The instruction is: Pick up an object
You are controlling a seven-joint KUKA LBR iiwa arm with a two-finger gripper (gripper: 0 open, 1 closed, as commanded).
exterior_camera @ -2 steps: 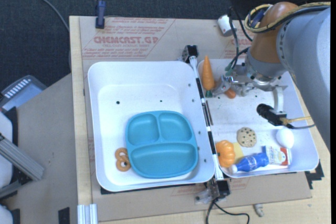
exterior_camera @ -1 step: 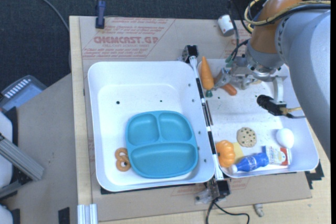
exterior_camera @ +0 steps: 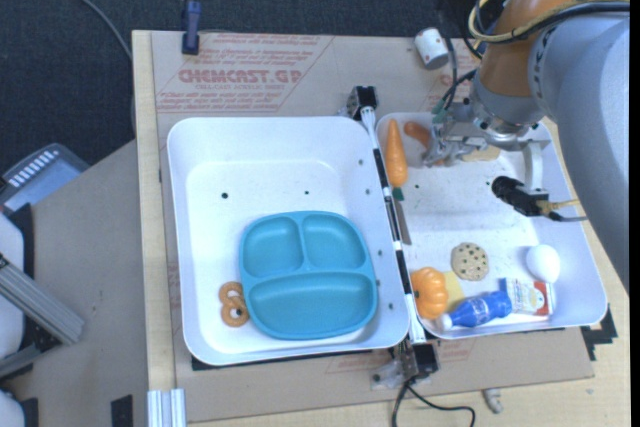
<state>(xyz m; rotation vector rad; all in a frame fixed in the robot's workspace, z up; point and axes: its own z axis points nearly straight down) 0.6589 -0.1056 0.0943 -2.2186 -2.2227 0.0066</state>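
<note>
Hanging over the far left part of the right bin (exterior_camera: 445, 215), the fingers (exterior_camera: 441, 151) sit low above the bin floor, at the end of the grey arm (exterior_camera: 560, 45) that comes in from the table's right edge. Whether they are released or clenched cannot be told from this angle, and nothing can be seen held between them.

Just beside them, toward the bin's left wall, lies a small orange-brown piece (exterior_camera: 416, 129); whether it touches them is unclear. A carrot (exterior_camera: 396, 153) lies along that same left wall, lengthwise, near the far left corner, beside the piece.

The other things in this bin are well apart from the fingers, along its near side. A round cookie (exterior_camera: 469, 261) lies near the middle of the near half. A white egg (exterior_camera: 544, 262) rests near the right wall. A small orange fruit-like thing (exterior_camera: 431, 290) sits in the near left corner, and a blue and white tube (exterior_camera: 500, 303) with red on its white end lies along the near wall, beside it.

The left bin (exterior_camera: 260, 170) holds a blue divided plate (exterior_camera: 308, 273) toward its near edge, with a small pretzel (exterior_camera: 234, 303) touching the plate's left side. Both bins stand side by side on the table (exterior_camera: 250, 75), which carries red print along its far edge.
</note>
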